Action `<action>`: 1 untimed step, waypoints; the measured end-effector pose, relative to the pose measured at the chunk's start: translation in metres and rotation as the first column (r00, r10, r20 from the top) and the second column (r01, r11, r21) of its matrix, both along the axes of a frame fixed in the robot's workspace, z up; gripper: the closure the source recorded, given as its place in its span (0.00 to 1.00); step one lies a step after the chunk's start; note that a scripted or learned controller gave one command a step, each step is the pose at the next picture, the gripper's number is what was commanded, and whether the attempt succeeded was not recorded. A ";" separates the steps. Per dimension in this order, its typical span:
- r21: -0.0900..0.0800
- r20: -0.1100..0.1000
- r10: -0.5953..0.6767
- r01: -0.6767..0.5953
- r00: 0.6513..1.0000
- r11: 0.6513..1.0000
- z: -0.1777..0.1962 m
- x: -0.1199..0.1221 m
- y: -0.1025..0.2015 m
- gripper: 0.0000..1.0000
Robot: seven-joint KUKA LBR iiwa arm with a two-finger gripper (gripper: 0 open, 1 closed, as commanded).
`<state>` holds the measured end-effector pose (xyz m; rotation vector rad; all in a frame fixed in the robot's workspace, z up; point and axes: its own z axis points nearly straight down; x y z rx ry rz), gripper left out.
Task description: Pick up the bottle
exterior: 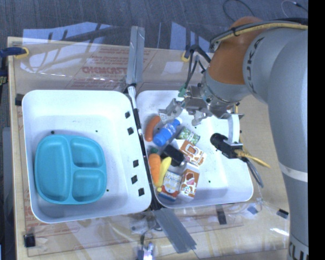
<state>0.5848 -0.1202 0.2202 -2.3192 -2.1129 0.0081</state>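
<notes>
The blue bottle [167,132] lies tilted in the right bin [235,191], touching an orange carrot-like toy [151,127]; it looks light, stiff and slick, best pinched across its body. The gripper [190,108] hovers just above; its opening I cannot tell.

A divided plate [70,168] lies in the left bin [76,104]. In the right bin [235,186], a bottle [167,132] lies beside a carrot [151,128], with small cartons [190,167] heaped nearer the front. The gripper [188,107] hangs above the bottle.
</notes>
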 end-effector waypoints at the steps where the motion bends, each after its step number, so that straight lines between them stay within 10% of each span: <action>1: -0.002 0.001 0.028 -0.028 1.000 1.000 -0.131 0.017 -0.010 0.00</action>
